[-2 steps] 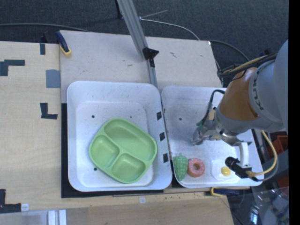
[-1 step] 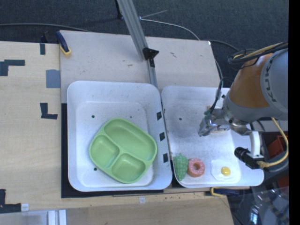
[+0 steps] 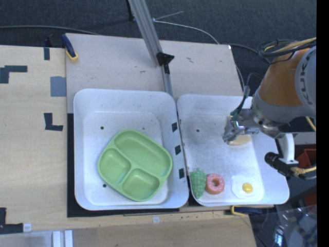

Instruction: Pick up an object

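My gripper [image 3: 234, 133] hangs over the right bin [image 3: 205, 112], near its right side. Directly beneath it lies a pale tan object [image 3: 241, 140], partly hidden by the gripper. Along the bin's front edge sit a green leafy toy [image 3: 198, 183], a pink frosted donut [image 3: 215, 183] and a fried egg [image 3: 246, 188] with a yellow yolk. The left bin [image 3: 87, 107] holds a green divided plate [image 3: 134, 164].
A slanted metal pole [image 3: 146, 24] rises behind the bins, ending at a black clamp [image 3: 164, 58]. The grey and orange arm [image 3: 285, 91] fills the right side. A blue and yellow tool [image 3: 69, 48] lies at the bench's back left.
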Available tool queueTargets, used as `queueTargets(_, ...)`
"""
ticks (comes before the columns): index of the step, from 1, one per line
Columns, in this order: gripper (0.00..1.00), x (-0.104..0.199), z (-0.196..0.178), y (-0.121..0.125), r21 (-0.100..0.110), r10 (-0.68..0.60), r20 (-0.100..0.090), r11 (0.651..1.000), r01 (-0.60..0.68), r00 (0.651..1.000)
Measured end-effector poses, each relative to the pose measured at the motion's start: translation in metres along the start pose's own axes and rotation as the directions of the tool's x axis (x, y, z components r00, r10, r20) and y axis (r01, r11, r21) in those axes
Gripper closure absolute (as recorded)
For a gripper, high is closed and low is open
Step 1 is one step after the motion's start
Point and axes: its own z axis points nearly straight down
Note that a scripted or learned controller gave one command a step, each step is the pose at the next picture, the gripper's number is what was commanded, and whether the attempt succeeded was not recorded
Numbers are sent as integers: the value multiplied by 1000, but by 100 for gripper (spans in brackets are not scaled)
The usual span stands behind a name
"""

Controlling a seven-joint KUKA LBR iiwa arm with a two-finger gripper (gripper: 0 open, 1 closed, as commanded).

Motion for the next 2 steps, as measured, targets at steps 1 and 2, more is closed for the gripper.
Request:
queueTargets(1, 100, 0, -29, 1, 1, 0, 0, 1000, 0, 1000)
queueTargets(2, 100, 47, -27, 1, 4, -4, -2, 1000, 4, 1000)
